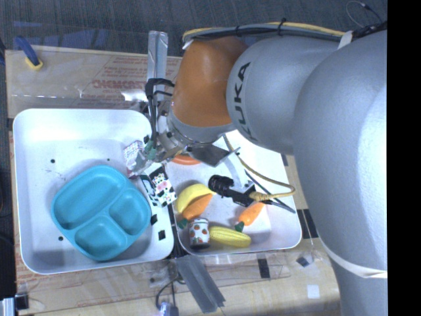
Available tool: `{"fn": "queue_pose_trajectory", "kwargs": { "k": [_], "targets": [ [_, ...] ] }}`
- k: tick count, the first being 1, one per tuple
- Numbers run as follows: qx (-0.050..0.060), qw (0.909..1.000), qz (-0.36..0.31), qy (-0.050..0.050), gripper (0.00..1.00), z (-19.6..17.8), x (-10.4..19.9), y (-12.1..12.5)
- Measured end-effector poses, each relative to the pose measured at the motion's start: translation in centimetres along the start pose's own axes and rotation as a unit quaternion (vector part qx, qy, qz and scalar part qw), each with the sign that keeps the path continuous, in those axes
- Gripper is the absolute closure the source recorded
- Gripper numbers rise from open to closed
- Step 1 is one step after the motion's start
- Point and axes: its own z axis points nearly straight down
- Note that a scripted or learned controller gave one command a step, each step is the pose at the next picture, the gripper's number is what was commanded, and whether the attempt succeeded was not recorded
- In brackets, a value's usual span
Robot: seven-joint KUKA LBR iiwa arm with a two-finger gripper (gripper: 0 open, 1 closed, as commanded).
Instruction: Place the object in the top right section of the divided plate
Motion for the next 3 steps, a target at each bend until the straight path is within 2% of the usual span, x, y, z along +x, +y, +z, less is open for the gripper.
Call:
{"fn": "queue_pose_trajectory", "kwargs": {
  "k": [1,2,3],
  "targets": [
    [0.0,0.9994,-0.035,-0.001,1.0,1.1,-0.4,7.0],
    [0.001,0.9945,-0.105,-0.001,1.0,0.7,10.2,-0.1],
    [0.002,0.998,-0.063,0.0,1.0,2.7,3.8,-1.2]
  ]
}}
